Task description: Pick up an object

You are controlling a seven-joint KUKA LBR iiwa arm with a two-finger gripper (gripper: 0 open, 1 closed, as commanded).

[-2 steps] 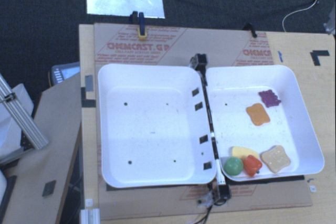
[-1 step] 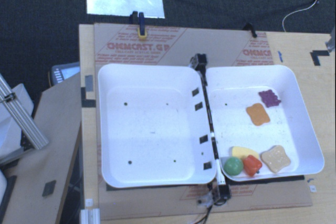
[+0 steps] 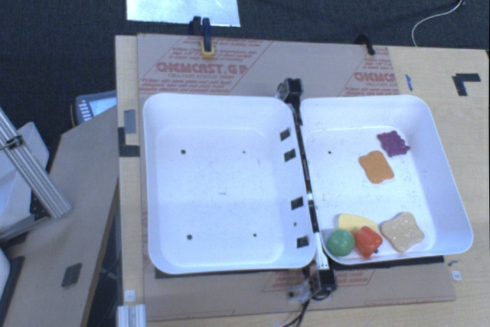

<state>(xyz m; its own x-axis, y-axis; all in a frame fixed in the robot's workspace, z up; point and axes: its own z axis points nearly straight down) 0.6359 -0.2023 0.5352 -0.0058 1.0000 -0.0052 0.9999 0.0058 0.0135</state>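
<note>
The right bin [image 3: 429, 126] holds several small toy foods. A purple cluster like grapes [image 3: 393, 142] lies at its far right side, with an orange flat piece [image 3: 376, 166] just in front of it. Along the near edge sit a green ball [image 3: 341, 243], a red pepper-like piece [image 3: 368, 241], a yellow wedge [image 3: 354, 222] behind them, and a tan slice of toast [image 3: 402, 231].
The left bin [image 3: 153, 165] stands beside the right one, joined by black clips along the shared rim [image 3: 295, 180]. Both rest on a brown board [image 3: 253, 65] on the bench. A yellow clamp [image 3: 207, 46] holds the board's far edge. A metal frame [image 3: 31, 172] stands at left.
</note>
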